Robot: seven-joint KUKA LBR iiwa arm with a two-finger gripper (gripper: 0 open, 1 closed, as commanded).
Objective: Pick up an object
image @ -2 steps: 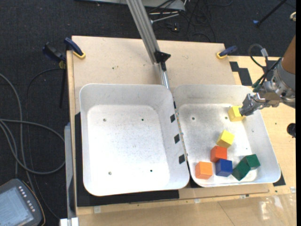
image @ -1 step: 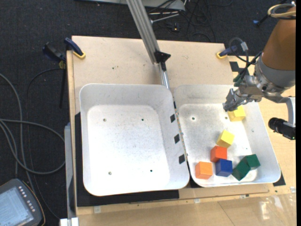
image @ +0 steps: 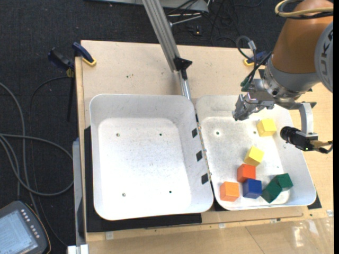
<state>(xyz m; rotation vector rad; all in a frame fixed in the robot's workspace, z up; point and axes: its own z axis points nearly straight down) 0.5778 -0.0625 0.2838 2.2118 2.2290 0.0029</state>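
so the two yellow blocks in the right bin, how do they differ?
Position: the upper yellow block lies near the gripper, by the bin's far side; the lower yellow block sits mid-bin, just above the red-orange block.
Neighbours: the upper one stands alone; the lower one is next to the cluster of coloured blocks.
Pose: each is turned at a different angle.
Shared: both are yellow, similar in size, resting on the right bin floor, ungripped.

Tool hovers over right bin near yellow block.

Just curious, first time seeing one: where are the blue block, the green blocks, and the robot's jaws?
blue block [image: 252, 188], camera view, top face.
green blocks [image: 277, 186], camera view, top of the pair.
gripper [image: 241, 113], camera view, tip.
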